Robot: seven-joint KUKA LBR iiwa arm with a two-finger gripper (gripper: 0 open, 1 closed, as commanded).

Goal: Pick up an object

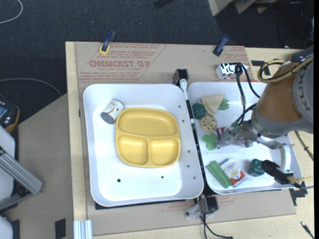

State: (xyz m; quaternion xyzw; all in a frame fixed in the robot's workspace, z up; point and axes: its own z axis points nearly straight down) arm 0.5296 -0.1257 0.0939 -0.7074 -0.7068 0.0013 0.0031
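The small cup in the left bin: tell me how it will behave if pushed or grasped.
The cup lies on its side beside the yellow tray, so a push would probably roll it. It looks small and thin-walled, so likely light. Its rounded side may slip from a two-finger pinch.

- a yellow divided plate (147,136) lies flat in the middle of the left bin.
- a small white cup (112,110) lies on its side at the plate's upper left corner.
- in the right bin: a pale wedge (213,102) near the top, a round speckled cookie (209,123), a green stick (217,173) beside a small red and white packet (232,170), and a teal-headed tool (259,167).
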